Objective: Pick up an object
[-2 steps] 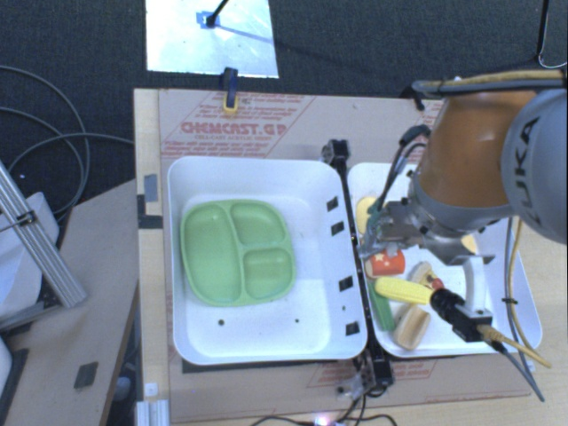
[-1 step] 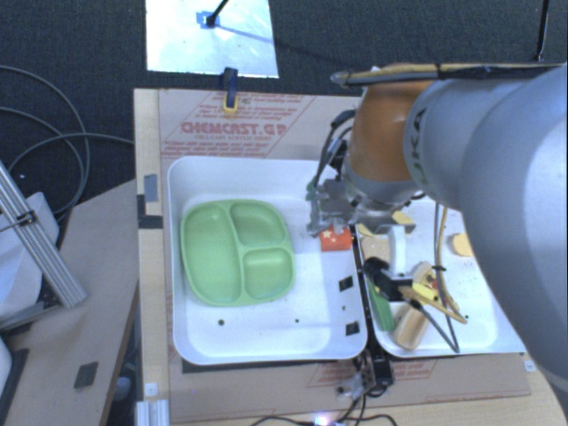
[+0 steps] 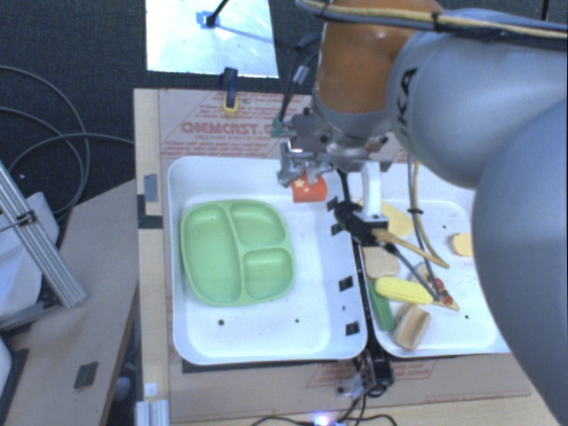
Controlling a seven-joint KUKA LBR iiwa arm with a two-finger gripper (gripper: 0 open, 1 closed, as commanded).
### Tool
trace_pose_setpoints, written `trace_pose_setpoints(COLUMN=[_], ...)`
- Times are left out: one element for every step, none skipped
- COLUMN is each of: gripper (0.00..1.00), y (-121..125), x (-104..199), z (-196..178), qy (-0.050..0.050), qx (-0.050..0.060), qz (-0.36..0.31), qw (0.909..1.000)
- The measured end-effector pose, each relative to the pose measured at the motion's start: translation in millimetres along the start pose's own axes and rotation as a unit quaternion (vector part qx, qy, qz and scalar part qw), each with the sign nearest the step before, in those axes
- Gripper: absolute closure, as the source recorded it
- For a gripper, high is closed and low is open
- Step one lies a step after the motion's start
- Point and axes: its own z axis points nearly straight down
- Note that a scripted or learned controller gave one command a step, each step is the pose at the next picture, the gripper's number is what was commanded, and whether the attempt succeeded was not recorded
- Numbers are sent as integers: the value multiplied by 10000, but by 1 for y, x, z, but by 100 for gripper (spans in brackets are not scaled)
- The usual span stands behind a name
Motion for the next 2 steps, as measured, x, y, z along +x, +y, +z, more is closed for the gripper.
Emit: trace_pose_setpoints(gripper=[100, 100], y=[-24, -32], x=[-21, -43], z=[22, -62], qy=[-28, -15], qx=[77, 17], qz=[61, 61], qw=[9999, 10000])
